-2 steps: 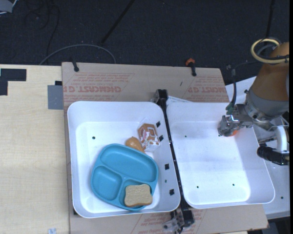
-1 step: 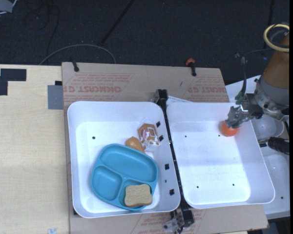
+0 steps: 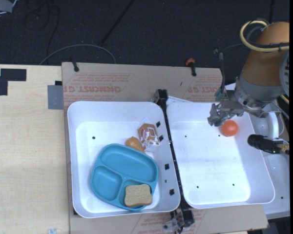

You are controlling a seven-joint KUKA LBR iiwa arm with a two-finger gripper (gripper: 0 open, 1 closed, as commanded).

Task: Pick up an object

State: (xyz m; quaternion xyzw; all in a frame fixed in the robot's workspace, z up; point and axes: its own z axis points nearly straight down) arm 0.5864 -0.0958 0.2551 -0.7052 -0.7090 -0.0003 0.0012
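My gripper hangs over the upper right part of the right bin, pointing down and to the left. A small orange-red ball lies just below and to the right of it, close to the gripper's tip; I cannot tell whether they touch. In the left bin a blue divided plate lies flat with a slice of bread in its front right compartment. A clear-wrapped snack and a small orange-brown lump rest at the plate's far edge.
A black divider with clips runs between the two bins. Both bins sit on a cardboard sheet on the pale wooden bench. The right bin's floor spreads bare white in front of the ball.
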